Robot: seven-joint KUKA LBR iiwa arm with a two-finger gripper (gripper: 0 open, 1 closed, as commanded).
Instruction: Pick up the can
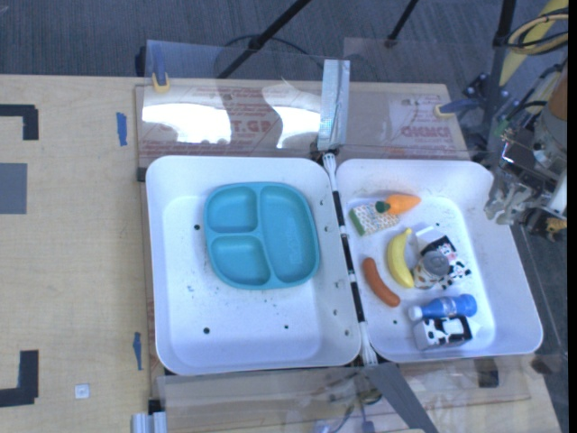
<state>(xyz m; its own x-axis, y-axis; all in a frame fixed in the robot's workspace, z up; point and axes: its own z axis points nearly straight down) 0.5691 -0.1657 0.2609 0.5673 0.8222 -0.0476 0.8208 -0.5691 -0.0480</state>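
Two white bins (171,332) side by side. One blue divided plate (262,234), with three compartments. One carrot (398,204), one banana (398,259), one sausage (380,280). One can (436,262), cow-patterned. One blue-capped bottle (444,308). One small cow-print carton (444,332). One green-and-white packet (368,216).

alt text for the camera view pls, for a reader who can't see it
The gripper hangs over the right bin's right rim, away from the can, which lies among a banana, sausage, carrot and blue bottle. The left bin holds a teal divided plate.
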